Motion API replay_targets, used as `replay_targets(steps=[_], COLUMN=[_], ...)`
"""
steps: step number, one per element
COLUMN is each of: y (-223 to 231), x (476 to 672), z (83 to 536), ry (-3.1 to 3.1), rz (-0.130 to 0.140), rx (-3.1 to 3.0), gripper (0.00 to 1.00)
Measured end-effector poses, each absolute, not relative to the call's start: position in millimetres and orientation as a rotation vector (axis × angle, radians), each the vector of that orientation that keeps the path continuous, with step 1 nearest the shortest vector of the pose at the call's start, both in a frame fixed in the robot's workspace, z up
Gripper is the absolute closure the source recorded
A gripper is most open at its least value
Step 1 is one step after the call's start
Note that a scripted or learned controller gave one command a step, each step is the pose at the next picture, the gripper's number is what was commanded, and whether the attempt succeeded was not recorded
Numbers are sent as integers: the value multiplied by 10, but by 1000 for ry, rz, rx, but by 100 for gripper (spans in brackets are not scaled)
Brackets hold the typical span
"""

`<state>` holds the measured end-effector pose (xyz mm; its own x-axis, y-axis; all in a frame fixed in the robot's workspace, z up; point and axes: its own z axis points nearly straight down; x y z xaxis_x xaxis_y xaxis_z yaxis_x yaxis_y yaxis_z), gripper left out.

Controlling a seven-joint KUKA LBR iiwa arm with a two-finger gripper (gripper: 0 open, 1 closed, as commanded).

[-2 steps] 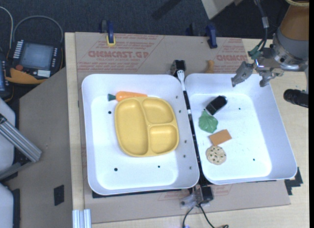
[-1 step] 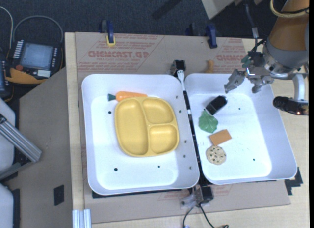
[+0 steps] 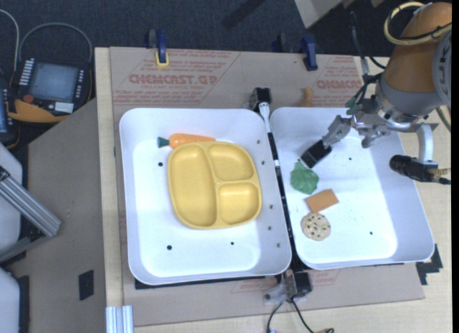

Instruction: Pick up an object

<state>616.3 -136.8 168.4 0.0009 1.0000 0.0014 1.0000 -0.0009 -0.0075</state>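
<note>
In the right bin lie a green leafy toy, an orange flat square and a round chocolate-chip cookie, close together near the bin's left wall. My gripper reaches in from the right, slanting down and to the left. Its dark tip hangs just above and slightly right of the green toy, and nothing shows in its grasp. In the left bin a yellow divided plate sits in the middle, with an orange carrot along its far rim.
The ridge where the two bins meet runs just left of the green toy. The grey arm with its orange band stands over the right bin's far right corner. Bare white floor covers the right half of the right bin.
</note>
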Motion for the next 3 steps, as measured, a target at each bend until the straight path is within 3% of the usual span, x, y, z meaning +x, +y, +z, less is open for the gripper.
replay_targets(steps=[1, 2, 3], y=[-1414, -1417, -1438], x=[6063, 6086, 6027], z=[1172, 1311, 1775], ry=[-2216, -2222, -2225], rz=[6, 0, -4], rx=[-2219, -2223, -2227], gripper=[0, 100, 100])
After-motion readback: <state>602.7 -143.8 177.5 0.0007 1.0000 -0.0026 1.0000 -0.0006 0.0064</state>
